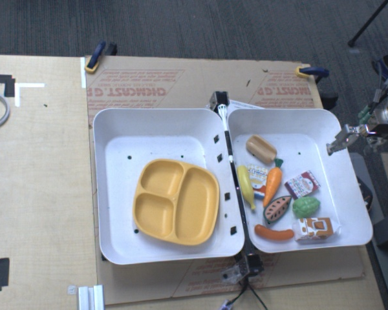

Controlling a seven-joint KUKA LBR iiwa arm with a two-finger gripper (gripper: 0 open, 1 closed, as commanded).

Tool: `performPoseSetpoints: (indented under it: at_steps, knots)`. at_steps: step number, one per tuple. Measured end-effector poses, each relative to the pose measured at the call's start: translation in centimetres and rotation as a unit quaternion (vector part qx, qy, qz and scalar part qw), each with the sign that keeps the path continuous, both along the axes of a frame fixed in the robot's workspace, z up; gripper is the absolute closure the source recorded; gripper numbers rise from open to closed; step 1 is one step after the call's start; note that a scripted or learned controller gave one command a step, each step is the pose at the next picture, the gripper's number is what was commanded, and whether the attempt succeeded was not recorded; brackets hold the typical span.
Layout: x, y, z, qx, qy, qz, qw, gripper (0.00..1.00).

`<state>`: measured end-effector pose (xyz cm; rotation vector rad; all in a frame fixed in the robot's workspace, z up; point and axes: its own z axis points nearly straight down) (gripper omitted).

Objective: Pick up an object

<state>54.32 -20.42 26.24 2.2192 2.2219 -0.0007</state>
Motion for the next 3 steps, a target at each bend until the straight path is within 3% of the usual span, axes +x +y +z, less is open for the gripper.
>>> performPoseSetpoints:
  at_steps: [1, 2, 3]
  knots:
    - [0.5, 3.0, -16.5, 0.0007, 0.001, -0.041, 0.9992, 0.00]
    - [0.6, 3.0, -15.5, 0.0003, 0.000, -0.042, 0.9991, 1.00]
    - [-3.5, 6.3, -1.2, 0.0000, 0.000, -0.094, 0.9956, 1.00]
